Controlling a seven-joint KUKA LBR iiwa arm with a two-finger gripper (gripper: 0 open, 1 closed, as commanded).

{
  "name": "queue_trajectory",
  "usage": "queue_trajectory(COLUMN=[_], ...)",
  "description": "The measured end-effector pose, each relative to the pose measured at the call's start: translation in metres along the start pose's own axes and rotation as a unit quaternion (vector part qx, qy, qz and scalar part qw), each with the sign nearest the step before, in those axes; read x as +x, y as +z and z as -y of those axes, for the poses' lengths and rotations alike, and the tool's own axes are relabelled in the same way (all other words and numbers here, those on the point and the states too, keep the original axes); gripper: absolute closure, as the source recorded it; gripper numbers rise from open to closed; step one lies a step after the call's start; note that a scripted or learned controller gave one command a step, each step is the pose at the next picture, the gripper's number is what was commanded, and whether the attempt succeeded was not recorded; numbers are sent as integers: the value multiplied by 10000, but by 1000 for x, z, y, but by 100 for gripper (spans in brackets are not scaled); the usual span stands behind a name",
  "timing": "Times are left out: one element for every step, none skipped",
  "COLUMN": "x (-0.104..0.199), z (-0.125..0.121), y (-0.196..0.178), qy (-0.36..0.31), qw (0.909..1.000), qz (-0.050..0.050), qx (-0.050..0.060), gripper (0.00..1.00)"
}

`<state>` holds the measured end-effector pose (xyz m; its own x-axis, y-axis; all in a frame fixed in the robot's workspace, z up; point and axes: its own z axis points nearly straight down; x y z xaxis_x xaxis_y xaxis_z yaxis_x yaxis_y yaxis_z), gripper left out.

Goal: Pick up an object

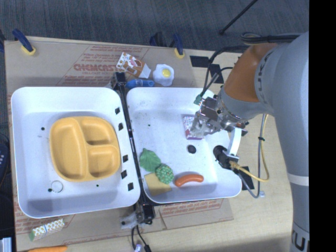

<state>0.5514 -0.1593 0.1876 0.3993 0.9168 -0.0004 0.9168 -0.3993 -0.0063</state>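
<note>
My gripper (201, 124) reaches down into the right bin (157, 101), near its right side. Its tip is right over a small pink-and-white packet (189, 126) lying on the bin floor, and part of the packet is hidden under it. I cannot see whether the packet is gripped. Toward the bin's front lie a green leaf (148, 159), a bumpy green piece (164, 173), a yellow wedge (153, 183) and an orange-red sausage (188, 179). A small dark disc (192, 149) sits just in front of the packet.
The left bin (26, 114) holds a yellow compartment tray (86, 147). Behind the bins lie a snack packet (129, 63), a toy fried egg (164, 73) and a blue item (139, 83). Cables (252, 177) hang off the wrist by the right bin's right wall.
</note>
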Motion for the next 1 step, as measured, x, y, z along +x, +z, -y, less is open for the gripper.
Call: queue_trajectory(x=[0], z=[0], y=[0], qy=[-2], qw=[10000], qz=[0], qx=[0], gripper=[0])
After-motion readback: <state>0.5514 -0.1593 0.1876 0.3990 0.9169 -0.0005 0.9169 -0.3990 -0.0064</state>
